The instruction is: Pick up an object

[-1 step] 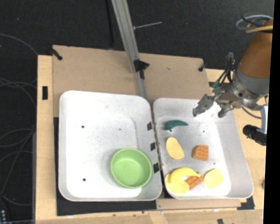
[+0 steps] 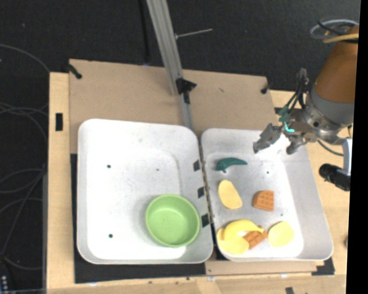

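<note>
My gripper (image 2: 275, 142) hangs open over the far right part of the right bin (image 2: 305, 180), with nothing between its fingers. Below and left of it lies a teal curved piece (image 2: 230, 164). Further toward the front of that bin are a yellow oval piece (image 2: 229, 194), an orange waffle-like piece (image 2: 264, 200), a yellow round piece (image 2: 281, 234), and a yellow piece (image 2: 236, 235) with a small orange piece (image 2: 254, 238) resting against it. A green bowl (image 2: 172, 219) sits in the front right corner of the left bin (image 2: 115, 164).
A metal pole (image 2: 167, 50) slants up from the back of the bench between the two bins. A brown board (image 2: 131, 91) lies under the bins. Cables (image 2: 12, 146) trail on the dark floor at left.
</note>
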